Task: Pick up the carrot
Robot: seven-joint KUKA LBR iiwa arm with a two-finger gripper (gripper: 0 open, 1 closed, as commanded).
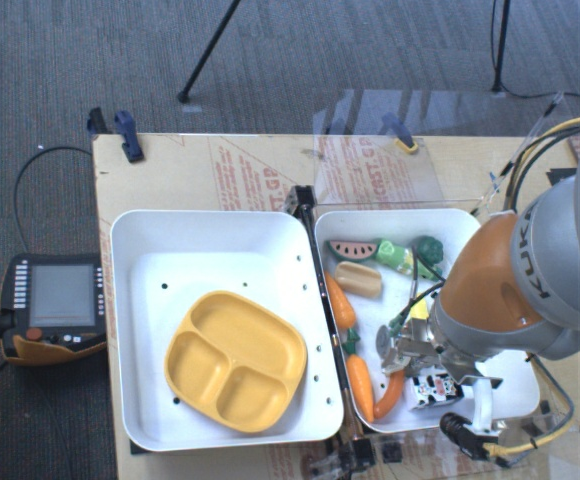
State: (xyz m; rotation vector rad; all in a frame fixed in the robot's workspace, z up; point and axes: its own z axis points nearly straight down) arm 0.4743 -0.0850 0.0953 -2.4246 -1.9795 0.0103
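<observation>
Closest to the lens is the arm, its grey bulk and orange band swung in from the right over the right bin and covering a good part of it. Under it the gripper hangs low in the bin's lower middle; I can't tell how far apart its fingers are, and nothing I can make out sits between them. There look to be two carrots along the bin's left wall: one carrot lies higher up just beside the divider, and a second carrot lies lower, near the front corner, with green tops between them. Right against the lower one is a reddish-orange chili-like piece, curved, almost under the gripper. That is my worry: it looks close enough in colour and place that the fingers could close on it instead, or nudge both at once. The carrots also hug the wall, so a finger may strike the rim or push the carrot along without gripping it. Farther back sit a hot dog bun, a watermelon slice, a green block and a dark green vegetable, well clear. The left bin holds a yellow divided plate.
</observation>
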